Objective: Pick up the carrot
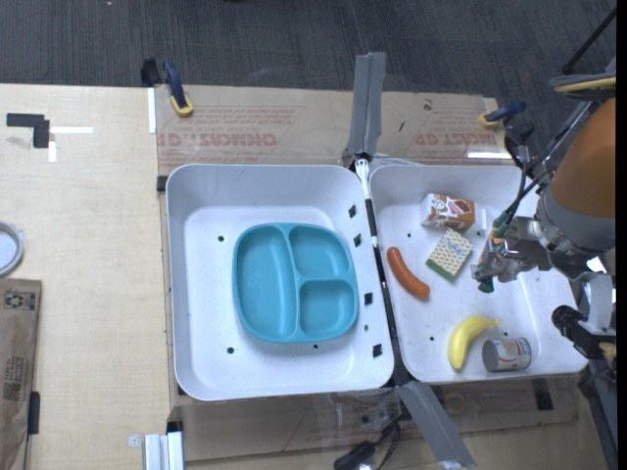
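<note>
The carrot (pixel 408 272) is a short orange stick lying at a slant on the floor of the right bin (pixel 549 365), near its left wall. My gripper (pixel 488 269) hangs over the middle of that bin, to the right of the carrot and apart from it. A green-and-white checked box (pixel 450 255) lies between the carrot and the gripper. Nothing shows in the gripper's hold.
In the right bin are also an orange snack packet (pixel 449 211) at the back, a banana (pixel 467 341) and a small can (pixel 506 353) at the front. The left bin (pixel 196 262) holds a blue divided plate (pixel 294 282).
</note>
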Motion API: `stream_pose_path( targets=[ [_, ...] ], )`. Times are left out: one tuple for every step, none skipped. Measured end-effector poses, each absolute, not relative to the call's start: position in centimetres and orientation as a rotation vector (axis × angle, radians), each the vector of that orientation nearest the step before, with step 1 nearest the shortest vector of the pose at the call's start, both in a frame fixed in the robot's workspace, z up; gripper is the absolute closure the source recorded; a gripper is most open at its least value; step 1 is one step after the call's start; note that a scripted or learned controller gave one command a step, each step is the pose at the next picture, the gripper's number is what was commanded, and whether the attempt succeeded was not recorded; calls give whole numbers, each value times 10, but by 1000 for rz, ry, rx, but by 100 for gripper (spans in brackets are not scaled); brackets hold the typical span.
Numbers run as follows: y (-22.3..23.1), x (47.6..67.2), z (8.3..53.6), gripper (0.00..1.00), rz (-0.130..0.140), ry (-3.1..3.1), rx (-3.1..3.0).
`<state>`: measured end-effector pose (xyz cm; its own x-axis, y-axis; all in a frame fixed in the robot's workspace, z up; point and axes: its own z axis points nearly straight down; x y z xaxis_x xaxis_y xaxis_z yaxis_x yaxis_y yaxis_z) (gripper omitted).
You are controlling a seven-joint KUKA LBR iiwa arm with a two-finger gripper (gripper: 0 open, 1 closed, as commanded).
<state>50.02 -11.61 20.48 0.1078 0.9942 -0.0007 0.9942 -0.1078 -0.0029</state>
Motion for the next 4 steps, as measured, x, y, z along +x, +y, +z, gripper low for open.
stream_pose_path(
  targets=[
    [-116,500,205,0,4,-2098,-2337],
    [-180,520,91,0,3,-2065,-2366],
    [-180,519,99,100,6,-2066,-2364],
    [-123,561,242,100,5,-1959,-2456]
  ],
)
